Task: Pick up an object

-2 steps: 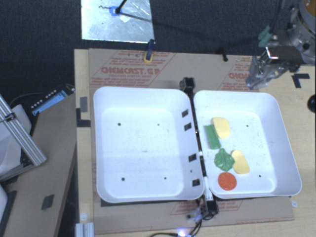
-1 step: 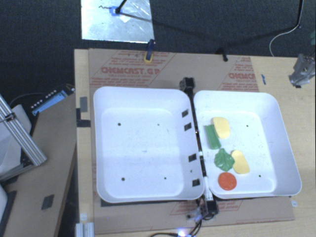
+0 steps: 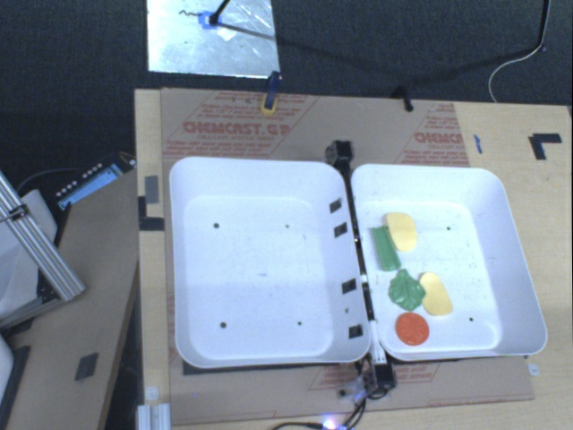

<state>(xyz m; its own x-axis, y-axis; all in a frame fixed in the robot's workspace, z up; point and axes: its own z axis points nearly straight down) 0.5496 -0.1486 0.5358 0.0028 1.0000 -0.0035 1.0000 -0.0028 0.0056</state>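
Observation:
The right bin (image 3: 501, 240) holds several small objects near its left side. A pale yellow oval piece (image 3: 401, 230) lies uppermost, with a green stick-shaped piece (image 3: 386, 248) just left of it. Below them sit a green leaf-shaped piece (image 3: 406, 288) and a second yellow piece (image 3: 436, 295) touching its right side. A round orange-red disc (image 3: 412, 329) lies nearest the front rim.
The left bin (image 3: 260, 258) stands beside the right one, joined along a black clipped seam (image 3: 356, 258). Both rest on a cardboard sheet (image 3: 233, 124). A shiny metal plate (image 3: 213, 23) lies beyond the bench, and an aluminium frame (image 3: 36, 249) stands at the left.

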